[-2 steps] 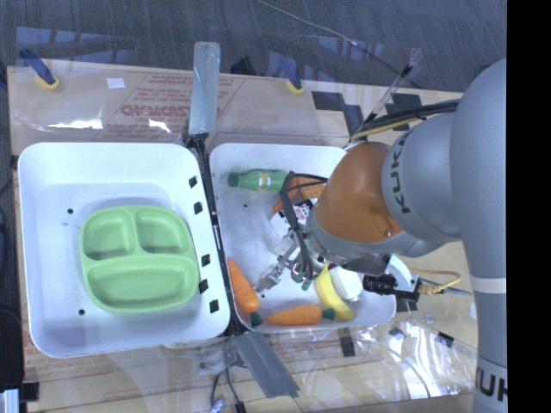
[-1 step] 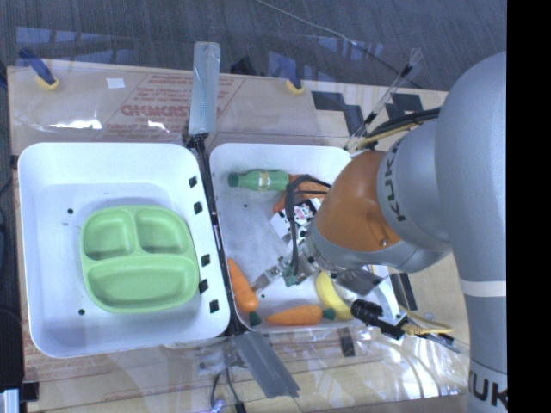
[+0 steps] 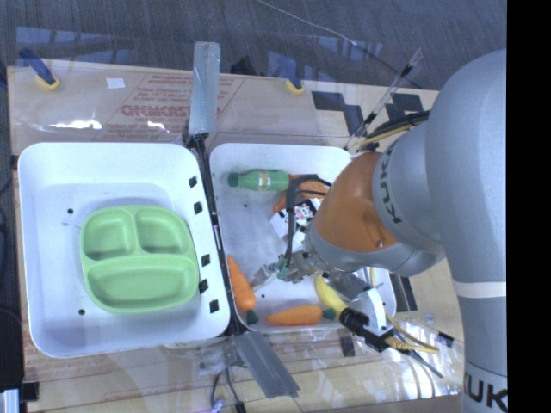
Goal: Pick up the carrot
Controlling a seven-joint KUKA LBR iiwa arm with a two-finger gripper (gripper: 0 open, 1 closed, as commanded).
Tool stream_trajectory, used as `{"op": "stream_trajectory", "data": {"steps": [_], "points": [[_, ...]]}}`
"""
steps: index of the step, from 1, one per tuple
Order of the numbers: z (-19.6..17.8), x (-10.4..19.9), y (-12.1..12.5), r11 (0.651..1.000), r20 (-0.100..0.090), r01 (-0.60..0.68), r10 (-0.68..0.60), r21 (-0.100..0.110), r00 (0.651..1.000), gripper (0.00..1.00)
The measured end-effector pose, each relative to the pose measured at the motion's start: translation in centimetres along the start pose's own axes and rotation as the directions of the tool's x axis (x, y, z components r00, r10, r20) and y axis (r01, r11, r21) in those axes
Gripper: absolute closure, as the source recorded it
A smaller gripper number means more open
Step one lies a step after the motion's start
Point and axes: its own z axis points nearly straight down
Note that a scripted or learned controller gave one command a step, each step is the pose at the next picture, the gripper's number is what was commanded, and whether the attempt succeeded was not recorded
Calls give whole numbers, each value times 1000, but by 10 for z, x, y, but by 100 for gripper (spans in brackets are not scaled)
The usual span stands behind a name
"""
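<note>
Reaching into the right bin (image 3: 258,155), the gripper (image 3: 284,269) hovers among a green bottle (image 3: 258,180), a banana (image 3: 329,295) and two carrots: one (image 3: 242,287) by the left wall, one (image 3: 294,317) along the near wall. Left bin (image 3: 52,166): green divided tray (image 3: 138,258).

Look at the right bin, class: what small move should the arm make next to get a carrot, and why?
Probably a short shift of the hand toward the near-left corner, then down. It hangs over bare bin floor, and the nearest carrot lies just beside it along the left wall of the right bin. A second carrot lies along the near wall. Neither is between its fingers.
</note>
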Motion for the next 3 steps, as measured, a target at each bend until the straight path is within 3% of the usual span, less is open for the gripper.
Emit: {"op": "stream_trajectory", "data": {"steps": [1,2,3], "points": [[-10,0,-2,977,-10,-214,214,10,977,0],[-19,1,-1,978,-11,-208,208,12,978,100],[3,-81,-25,984,-8,-179,179,9,984,100]]}}
